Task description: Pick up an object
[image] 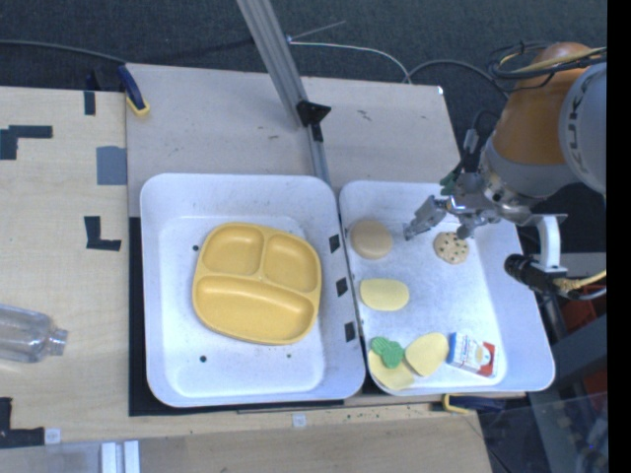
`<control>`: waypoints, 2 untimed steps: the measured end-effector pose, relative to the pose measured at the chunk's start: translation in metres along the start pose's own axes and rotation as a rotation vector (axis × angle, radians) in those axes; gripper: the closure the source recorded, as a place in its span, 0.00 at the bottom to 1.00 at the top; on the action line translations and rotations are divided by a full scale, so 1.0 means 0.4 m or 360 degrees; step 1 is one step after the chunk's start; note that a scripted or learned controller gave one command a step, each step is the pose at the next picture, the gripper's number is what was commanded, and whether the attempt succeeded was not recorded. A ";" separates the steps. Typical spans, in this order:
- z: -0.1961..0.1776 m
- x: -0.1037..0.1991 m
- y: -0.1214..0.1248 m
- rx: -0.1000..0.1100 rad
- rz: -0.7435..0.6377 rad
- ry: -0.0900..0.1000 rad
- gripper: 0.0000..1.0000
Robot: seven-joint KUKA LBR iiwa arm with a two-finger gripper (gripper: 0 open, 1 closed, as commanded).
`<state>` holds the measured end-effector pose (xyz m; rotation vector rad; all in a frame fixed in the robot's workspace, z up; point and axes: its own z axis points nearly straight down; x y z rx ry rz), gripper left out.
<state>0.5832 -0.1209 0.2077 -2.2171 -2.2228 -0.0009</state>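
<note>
Camera view, progress: judging by how things are lying, the pick is not yet done; nothing is sitting between the fingers and every item is resting on a bin floor.
Gripper: the gripper (446, 219) is hanging over the upper part of the right bin (513, 308), its two fingers spread apart, one reaching toward the round tan piece (372, 238), the other toward the cookie (452, 249).
Likely target: the cookie is lying just below the fingertips, near the bin's upper right; it looks like the closest candidate, though I cannot tell which item is meant.
Other items in right bin: a pale yellow oval (385, 295) is lying mid-bin; a green piece (386, 351), a yellow wedge (426, 353) and a small packet (470, 353) are sitting along the lower edge.
Left bin: the left bin (173, 264) is holding a yellow divided plate (258, 283).
Tabletop: a clear bottle (25, 335) is lying at the far left of the tabletop (59, 215).
Remaining: lowering, closing on an item, lifting.
Writing: the packet is showing red and blue print, too small to read.
</note>
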 end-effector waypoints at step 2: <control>0.075 0.025 -0.192 0.0002 0.0002 -0.0002 0.00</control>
